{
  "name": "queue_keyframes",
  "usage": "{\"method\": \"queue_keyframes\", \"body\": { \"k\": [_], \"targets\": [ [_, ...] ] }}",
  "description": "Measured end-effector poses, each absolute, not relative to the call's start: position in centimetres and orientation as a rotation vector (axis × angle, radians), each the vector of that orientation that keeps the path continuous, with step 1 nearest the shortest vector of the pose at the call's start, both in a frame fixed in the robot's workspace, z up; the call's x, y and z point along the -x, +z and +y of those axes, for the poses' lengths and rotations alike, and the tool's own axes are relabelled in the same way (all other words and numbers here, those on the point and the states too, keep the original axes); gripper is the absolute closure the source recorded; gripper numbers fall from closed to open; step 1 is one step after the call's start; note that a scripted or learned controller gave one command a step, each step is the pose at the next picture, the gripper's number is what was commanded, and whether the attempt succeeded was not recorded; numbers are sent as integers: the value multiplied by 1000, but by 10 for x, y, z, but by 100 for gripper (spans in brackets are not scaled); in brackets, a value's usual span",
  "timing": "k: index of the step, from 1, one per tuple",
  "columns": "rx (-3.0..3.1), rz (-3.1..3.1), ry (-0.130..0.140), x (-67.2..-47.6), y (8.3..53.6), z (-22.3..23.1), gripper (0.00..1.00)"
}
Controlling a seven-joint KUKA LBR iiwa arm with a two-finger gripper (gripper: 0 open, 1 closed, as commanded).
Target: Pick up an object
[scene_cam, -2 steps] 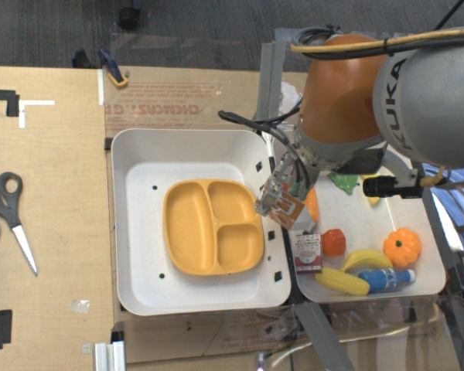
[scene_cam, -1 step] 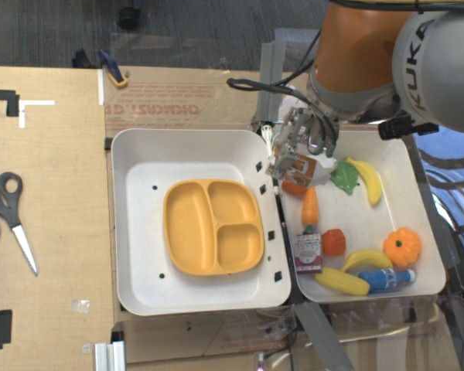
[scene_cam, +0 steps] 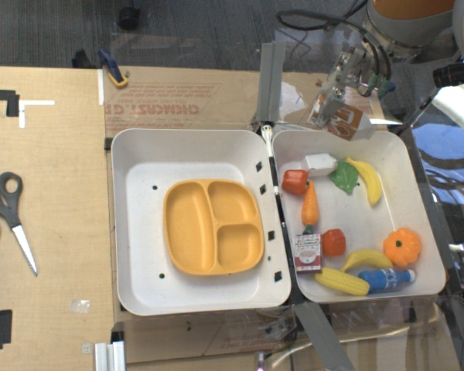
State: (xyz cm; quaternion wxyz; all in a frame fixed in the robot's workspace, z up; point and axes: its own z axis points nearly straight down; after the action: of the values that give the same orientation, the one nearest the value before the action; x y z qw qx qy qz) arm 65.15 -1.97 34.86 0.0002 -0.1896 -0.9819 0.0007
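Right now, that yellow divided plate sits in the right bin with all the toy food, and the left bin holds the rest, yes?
Not quite. The camera view shows the plate in the left bin, alone. The toy food, such as the carrot and pumpkin, lies in the right bin.

yellow tray point(scene_cam: 213, 226), orange carrot point(scene_cam: 310, 202), white bins point(scene_cam: 131, 230)

Dark grey carpet point(scene_cam: 178, 14) at the top, light wood bench point(scene_cam: 46, 207) below, scissors point(scene_cam: 14, 219) lying at its left
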Motion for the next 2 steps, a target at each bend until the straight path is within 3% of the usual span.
{"method": "queue_keyframes", "body": {
  "k": [1, 2],
  "targets": [
    [799, -3034, 3, -608, 289, -16, 100],
    [1140, -2922, 6, -564, 250, 26, 100]
  ]
}}
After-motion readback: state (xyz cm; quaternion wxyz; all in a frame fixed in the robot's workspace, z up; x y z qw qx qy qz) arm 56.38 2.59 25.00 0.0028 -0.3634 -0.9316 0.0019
